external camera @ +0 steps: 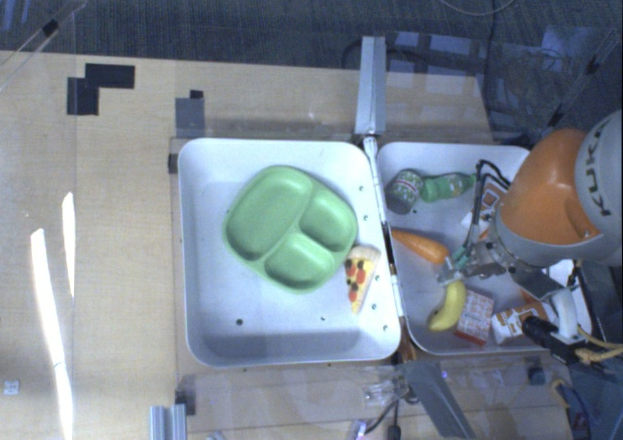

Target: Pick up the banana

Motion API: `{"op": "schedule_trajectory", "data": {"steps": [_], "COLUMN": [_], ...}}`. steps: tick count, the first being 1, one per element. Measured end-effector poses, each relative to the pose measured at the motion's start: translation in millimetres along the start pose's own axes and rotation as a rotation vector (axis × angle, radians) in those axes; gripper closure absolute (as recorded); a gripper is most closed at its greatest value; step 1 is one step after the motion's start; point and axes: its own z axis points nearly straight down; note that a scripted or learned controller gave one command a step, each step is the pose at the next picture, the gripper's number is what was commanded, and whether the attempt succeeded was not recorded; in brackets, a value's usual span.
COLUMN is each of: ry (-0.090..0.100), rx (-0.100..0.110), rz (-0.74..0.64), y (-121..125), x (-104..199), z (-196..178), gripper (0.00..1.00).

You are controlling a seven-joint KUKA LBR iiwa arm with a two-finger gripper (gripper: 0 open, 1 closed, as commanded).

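The yellow banana (pixel 448 306) lies in the right bin (pixel 417 331), near its front edge and tilted a little. My gripper (pixel 465 265) hangs just above the banana's upper end, under the orange wrist band (pixel 547 201). The arm hides the bin's right side. No object is visibly lifted off the bin floor.
An orange carrot (pixel 421 246) lies just left of the gripper and a green bottle (pixel 433 187) behind it. Small red and white packets (pixel 475 316) sit right of the banana. In the left bin (pixel 200 263) are a green divided plate (pixel 290 226) and a pizza-slice toy (pixel 360 275).
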Motion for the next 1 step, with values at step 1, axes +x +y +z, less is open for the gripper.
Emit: {"op": "schedule_trajectory", "data": {"steps": [1], "ry": [0.000], "rx": [0.005], "rz": [0.129], "y": [20.0], "x": [77.0], "z": [-76.2], "gripper": [1.00]}}
